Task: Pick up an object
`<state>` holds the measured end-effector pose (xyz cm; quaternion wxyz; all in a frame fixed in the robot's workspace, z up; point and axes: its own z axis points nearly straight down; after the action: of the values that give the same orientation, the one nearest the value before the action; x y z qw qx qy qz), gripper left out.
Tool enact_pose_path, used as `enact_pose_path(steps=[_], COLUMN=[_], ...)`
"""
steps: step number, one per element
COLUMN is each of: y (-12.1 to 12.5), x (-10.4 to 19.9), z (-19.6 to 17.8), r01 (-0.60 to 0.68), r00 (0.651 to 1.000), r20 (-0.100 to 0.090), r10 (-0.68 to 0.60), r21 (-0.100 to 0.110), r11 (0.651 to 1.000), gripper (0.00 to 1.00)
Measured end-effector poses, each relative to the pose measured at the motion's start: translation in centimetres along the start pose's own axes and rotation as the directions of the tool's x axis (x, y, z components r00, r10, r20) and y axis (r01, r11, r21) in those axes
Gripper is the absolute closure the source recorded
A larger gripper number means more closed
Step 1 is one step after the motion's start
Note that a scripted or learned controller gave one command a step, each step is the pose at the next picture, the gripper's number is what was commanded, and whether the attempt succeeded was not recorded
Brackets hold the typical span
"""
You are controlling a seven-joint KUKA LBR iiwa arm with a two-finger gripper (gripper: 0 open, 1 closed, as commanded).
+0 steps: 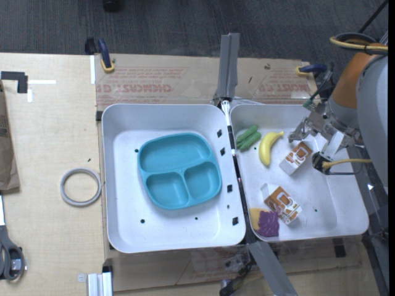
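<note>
Camera view, from above and at a slant. Two shallow white bins sat side by side on the surface (pixel 49 134). The left bin (pixel 117 184) held a blue divided tray (pixel 179 170) with three compartments, lying flat near the bin's middle. The right bin (pixel 345 208) held the loose objects.

The arm (pixel 370 97), grey with an orange band, reached in from the right over the far right corner of the right bin. Its gripper (pixel 302 147) hung low at a small white and orange carton (pixel 295 158). The carton appeared to sit at the tips of the fingers, tilted, close over the bin floor. I could not tell whether the fingers had closed on it or how far apart they stood; the wrist hardware hid the gap. A yellow cable (pixel 345 163) looped out from the wrist to the right.

Just left of that carton lay a banana (pixel 267 147), curved, near the bin's far wall. Left of the banana, against the divider between the bins, lay a green vegetable (pixel 247 137), two pieces side by side.

Towards the near edge of the right bin lay a second white and orange carton (pixel 282 203), tilted. Touching its near side was a purple object (pixel 268 224), with a yellow piece (pixel 256 214) peeping out beside it.

Outside the bins, on the left of the surface, lay a grey ring (pixel 80 186). Scissors (pixel 11 258) lay at the near left corner.
</note>
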<state>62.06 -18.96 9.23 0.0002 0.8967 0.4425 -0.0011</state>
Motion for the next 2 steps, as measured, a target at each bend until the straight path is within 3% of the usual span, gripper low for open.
enact_pose_path(steps=[1,2], y=[0.4,-2.4], x=[4.8,6.5], z=[-6.9,-1.2], r01=[0.328,0.332], r00=[0.945,0.943], r20=[0.001,-0.001], r10=[-0.328,-0.332], r21=[-0.002,-0.002], r11=[0.945,0.943], gripper=[0.00,0.00])
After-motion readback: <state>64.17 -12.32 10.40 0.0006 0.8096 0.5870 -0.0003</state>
